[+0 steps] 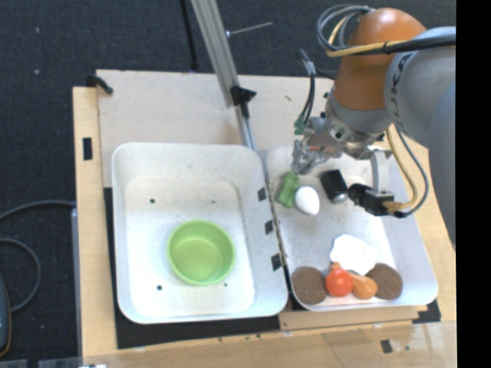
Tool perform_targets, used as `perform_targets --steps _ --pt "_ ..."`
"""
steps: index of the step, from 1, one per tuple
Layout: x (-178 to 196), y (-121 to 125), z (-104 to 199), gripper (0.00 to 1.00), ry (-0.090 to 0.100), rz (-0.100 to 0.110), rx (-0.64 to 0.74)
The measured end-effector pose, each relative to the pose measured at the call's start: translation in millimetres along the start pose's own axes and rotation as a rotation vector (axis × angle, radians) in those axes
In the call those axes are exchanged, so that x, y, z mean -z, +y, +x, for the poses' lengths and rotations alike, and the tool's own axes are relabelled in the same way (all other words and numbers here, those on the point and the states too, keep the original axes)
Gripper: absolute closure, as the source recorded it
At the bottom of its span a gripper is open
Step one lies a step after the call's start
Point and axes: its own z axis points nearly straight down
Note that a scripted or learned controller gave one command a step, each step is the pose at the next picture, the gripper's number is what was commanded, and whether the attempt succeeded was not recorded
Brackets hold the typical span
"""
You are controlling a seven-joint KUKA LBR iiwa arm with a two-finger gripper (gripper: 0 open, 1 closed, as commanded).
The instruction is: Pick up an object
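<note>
Lime-green bowl (201, 251) in the white left bin (138, 167). In the right bin (418, 259): white egg (308, 201), green piece (288, 189), red tomato (339, 282), orange bit (364, 287), two brown discs (309, 284). Tan surface (153, 102).

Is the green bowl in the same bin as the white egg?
No. The green bowl sits in the left bin; the white egg lies in the right bin.

One fixed cam above bench (169, 106), slanted down on both bins (138, 167), arm (414, 60) from right.
</note>
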Motion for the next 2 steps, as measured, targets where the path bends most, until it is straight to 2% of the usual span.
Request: perform_targets --steps 1,2 --pt "3 2 47 1.0 0.0 -0.002 0.0" --pt "10 18 92 1.0 0.0 -0.002 0.0"
